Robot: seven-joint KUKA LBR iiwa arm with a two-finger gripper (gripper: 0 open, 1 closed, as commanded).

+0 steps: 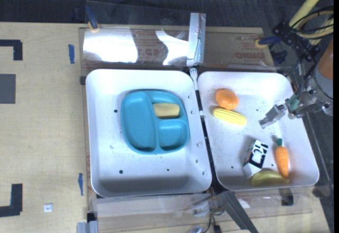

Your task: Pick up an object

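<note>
My gripper (271, 114) hangs over the right side of the right bin (241, 171), reaching in from the right edge. It is apart from every object. To its left lie a yellow corn cob (230, 116) and an orange fruit (227, 98). Below it a carrot (282, 160) lies near the bin's right wall, beside a black-and-white box (256, 154). A yellow-green piece (266, 177) rests at the bin's front wall.
The left bin (100, 171) holds a blue divided plate (139, 121) with a yellow block (166, 110) in its upper right compartment. A clear panel and metal bracket (196, 38) stand behind the bins. Cables (296, 36) crowd the far right.
</note>
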